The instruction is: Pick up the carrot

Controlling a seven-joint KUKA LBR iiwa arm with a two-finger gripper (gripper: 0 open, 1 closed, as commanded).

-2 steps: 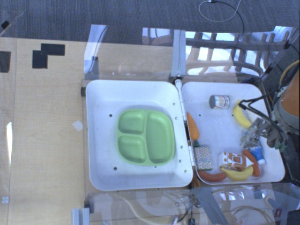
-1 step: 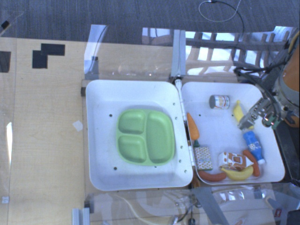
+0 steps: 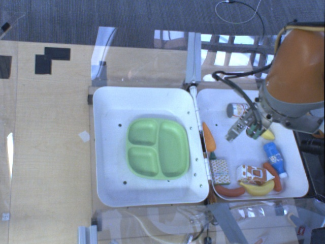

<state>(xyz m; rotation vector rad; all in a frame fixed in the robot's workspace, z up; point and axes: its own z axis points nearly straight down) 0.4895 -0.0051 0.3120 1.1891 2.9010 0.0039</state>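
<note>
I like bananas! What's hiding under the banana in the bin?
The banana lies over a red sausage and against a small carton. Anything beneath it is covered.

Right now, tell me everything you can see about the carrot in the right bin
The carrot is a small orange piece that looks like toy plastic, tapered, with its narrow tip pointing up the view and its wider end lower down. It lies flat on the floor of the right bin, close along the bin's left wall, beside the divider between the two bins. Just below its wide end sits a small checkered packet; whether they touch is unclear. The gripper is to its right, apart from it.
</note>
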